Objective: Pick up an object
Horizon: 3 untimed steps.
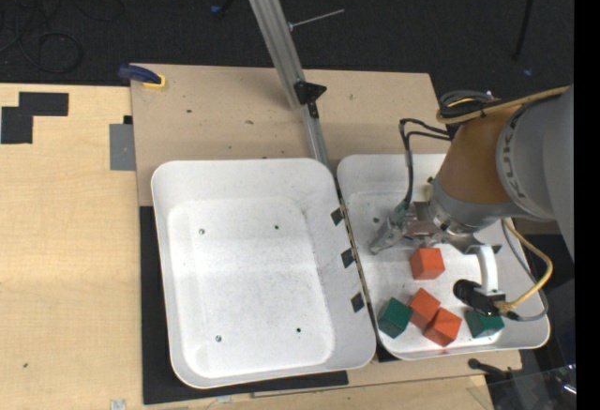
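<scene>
The right bin [375,170] holds several blocks. One orange cube [427,263] lies near its middle, and two more orange cubes [424,303] [443,326] lie toward the front. A green block [395,316] sits at the front left and another green block [485,324] at the front right. My gripper [386,235] is low over the left part of this bin, just left of and behind the middle orange cube. Nothing shows in its grasp. The arm's wrist hides the bin floor behind it.
The left bin [187,178] stands beside the right one, with black clips [348,257] along their shared rim. An aluminium rail [279,37] slants down from the back toward the bins. A blue clamp [141,74] lies at the bench's back left corner.
</scene>
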Available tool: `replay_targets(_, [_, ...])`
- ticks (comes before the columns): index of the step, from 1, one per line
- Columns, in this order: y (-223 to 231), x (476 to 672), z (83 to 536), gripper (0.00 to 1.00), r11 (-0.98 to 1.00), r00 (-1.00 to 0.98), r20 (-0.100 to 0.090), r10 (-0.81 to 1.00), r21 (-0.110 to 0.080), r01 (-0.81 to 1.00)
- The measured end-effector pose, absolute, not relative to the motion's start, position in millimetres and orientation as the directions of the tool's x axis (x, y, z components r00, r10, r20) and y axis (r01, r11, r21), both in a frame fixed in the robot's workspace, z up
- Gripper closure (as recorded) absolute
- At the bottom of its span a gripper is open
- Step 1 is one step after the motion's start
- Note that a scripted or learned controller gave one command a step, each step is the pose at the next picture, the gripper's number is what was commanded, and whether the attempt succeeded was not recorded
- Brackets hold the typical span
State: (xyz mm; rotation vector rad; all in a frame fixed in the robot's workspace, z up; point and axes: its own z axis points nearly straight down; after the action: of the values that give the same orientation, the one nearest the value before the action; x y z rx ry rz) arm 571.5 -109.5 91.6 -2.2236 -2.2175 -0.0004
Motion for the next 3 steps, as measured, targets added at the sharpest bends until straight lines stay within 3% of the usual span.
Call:
replay_targets(1, [-110.8, 571.2, 102.1, 1.0, -0.011, 0.011, 0.002, 1.0, -0.001, 1.0])
replay_targets(3, [-111.7, 575.8, 216.7, 1.0, 0.0, 0.0, 0.0, 1.0, 0.003, 1.0])
